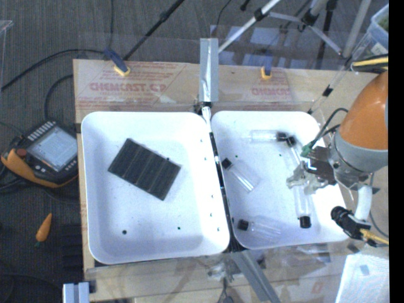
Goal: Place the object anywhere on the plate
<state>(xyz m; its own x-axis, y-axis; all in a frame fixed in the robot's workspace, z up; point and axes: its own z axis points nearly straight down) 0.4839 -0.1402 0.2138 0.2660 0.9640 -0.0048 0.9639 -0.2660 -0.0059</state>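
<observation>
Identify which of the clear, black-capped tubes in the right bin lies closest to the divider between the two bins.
It is the tube at the right bin's left side, its black cap almost against the divider. The others lie farther right, toward the gripper.

Premises: a robotics laboratory or test cell. Evidence: a grey industrial arm with an orange band (369, 115) works over two shallow white plastic bins (95, 188) set side by side on a bench. A handheld control pendant with a grey screen and orange casing (47, 153) lies on dark carpet to the left, cabled. Protective film printed in red covers a clear panel behind the bins (126, 86), fixed with yellow-handled clamps (117, 62). Metal tripod legs (297, 8) stand beyond the bench.
</observation>
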